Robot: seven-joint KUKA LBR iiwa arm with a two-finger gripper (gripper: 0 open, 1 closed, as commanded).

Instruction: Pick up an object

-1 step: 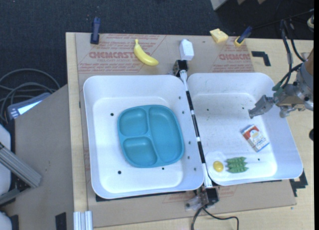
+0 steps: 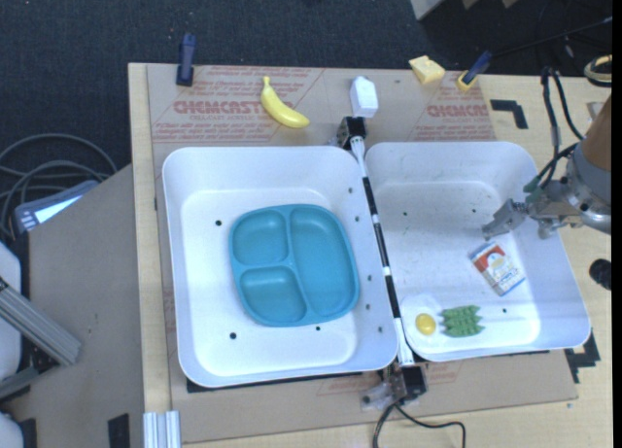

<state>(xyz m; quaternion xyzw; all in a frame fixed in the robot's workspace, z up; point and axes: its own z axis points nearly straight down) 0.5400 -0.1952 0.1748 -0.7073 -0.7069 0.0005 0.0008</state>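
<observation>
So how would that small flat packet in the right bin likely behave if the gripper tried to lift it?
The packet lies flat on the right bin floor, so the fingers may struggle to get under its edges. It looks thin and probably light, perhaps bending when pinched. Pushed, it would likely slide rather than roll.
</observation>
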